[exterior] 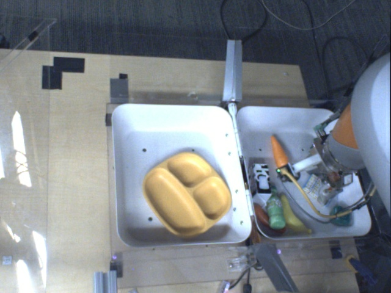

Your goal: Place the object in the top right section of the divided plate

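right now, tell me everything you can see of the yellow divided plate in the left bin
The divided plate is a rounded, mustard-yellow dish, smooth and glossy like plastic. Raised ridges split it into three sections: one long one and two smaller ones. It lies flat on the floor of the left bin, turned askew to the walls and close to the right one. Only the bin touches it.

Left bin (131, 163): I found all three sections of the yellow divided plate (186, 191) open from above. Right bin (263, 127): carrot (280, 152), green bottle (276, 209) and, apparently, a banana (296, 221) crowded its floor.
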Robot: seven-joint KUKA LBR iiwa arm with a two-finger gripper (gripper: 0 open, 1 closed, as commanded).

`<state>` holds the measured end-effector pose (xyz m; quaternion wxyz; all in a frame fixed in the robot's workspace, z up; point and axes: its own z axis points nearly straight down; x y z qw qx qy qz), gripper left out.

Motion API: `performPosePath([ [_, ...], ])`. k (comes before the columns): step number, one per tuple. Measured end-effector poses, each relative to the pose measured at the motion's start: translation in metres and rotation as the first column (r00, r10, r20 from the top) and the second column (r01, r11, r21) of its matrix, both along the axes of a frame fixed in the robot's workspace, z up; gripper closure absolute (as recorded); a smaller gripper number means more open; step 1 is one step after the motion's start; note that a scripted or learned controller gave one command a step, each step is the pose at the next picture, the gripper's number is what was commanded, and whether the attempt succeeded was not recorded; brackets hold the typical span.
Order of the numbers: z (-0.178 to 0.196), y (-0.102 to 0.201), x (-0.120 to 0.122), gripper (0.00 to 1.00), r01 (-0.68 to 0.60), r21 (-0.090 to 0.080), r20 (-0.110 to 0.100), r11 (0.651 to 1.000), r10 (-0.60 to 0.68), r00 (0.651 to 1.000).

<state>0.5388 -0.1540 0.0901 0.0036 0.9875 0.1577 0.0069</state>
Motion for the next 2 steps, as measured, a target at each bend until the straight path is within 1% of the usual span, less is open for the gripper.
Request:
performPosePath([
  [1,0.011,0.001,0.003,1.0,-0.011,-0.002,0.004,1.0,0.011,1.0],
  [2,0.117,0.059,-0.008,1.0,0.002,0.004,-0.015,1.0,-0.002,1.0],
])
